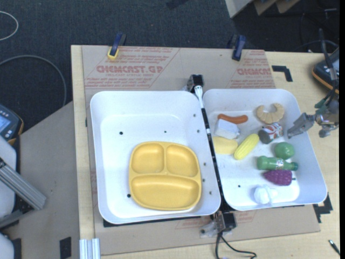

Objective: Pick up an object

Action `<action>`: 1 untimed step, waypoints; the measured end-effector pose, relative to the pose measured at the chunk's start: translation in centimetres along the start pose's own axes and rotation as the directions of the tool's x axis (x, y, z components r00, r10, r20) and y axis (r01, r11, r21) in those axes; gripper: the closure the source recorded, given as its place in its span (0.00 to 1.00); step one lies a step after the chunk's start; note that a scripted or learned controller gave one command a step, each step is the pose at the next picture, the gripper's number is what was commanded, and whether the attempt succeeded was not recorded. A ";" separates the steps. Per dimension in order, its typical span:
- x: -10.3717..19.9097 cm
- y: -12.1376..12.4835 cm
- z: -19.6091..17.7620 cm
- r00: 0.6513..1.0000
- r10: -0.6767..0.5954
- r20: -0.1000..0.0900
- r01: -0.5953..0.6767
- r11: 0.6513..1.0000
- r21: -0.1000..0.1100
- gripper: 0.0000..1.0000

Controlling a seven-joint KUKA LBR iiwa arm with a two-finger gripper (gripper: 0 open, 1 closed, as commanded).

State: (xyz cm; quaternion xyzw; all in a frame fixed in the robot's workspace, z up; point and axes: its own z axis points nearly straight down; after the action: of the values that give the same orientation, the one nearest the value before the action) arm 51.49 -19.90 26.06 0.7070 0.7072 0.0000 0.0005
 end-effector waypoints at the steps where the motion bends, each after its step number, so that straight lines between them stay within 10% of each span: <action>1: 0.6 1.4 -24.1 1.000 -0.002 0.008 0.003 1.000 -0.021 0.00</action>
State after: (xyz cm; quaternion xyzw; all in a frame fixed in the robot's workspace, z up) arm 52.89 -19.23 50.19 0.7060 0.7081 0.0049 0.0107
